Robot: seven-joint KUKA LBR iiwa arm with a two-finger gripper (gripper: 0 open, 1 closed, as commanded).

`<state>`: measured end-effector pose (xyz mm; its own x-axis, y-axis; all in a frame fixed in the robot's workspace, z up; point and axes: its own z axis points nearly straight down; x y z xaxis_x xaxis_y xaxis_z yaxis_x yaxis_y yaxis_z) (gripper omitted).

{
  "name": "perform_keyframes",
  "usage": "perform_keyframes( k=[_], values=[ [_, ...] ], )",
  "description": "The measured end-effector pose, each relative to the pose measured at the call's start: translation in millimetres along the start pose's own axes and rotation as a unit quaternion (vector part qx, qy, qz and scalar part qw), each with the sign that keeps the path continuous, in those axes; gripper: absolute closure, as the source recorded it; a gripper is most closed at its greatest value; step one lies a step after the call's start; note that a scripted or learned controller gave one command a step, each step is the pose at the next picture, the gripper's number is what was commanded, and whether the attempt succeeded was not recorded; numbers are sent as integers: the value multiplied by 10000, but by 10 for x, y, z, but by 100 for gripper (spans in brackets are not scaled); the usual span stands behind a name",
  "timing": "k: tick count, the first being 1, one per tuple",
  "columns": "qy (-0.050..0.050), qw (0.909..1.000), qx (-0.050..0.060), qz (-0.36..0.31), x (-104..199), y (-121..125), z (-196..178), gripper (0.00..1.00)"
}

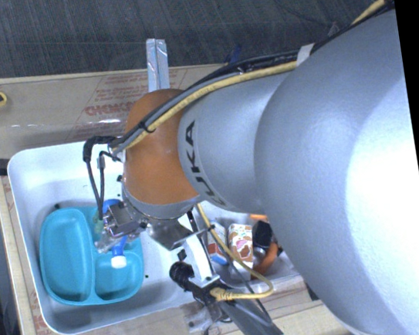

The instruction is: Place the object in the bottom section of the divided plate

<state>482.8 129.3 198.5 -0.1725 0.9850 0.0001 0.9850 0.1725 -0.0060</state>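
The grey arm with its orange band reaches in from the right and covers most of the bench, hiding nearly all of the right-hand shallow white bin; of that bin's contents, a small patterned carton in red and white and a dark object with an orange part peek out beneath the arm. Black cables loop down from the wrist toward the gripper, and a yellow cable curls below the arm near the bench's front edge. In the left-hand shallow white bin lies a light blue plastic divided plate, with one large section to the left and smaller sections to the right. The gripper hangs over the plate's right-hand sections, crowding them from above. A small white and blue object sits in the plate's lower right section, just under the gripper's tip; it is too small to tell its long axis or which way it points. Whether the gripper grasps it cannot be told.
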Motion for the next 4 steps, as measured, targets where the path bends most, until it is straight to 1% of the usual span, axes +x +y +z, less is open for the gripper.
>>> perform_keyframes(
  k=[1, 2, 3, 4],
  values=[
    [-6, 9990, -5, 449, 518, 179, 30, 100],
    [-3, 9994, 2, 353, 292, 30, 5, 100],
    [-5, 9986, -11, -538, 845, 160, -104, 100],
    [-5, 9986, -12, -536, 843, 161, -105, 0]
  ],
)
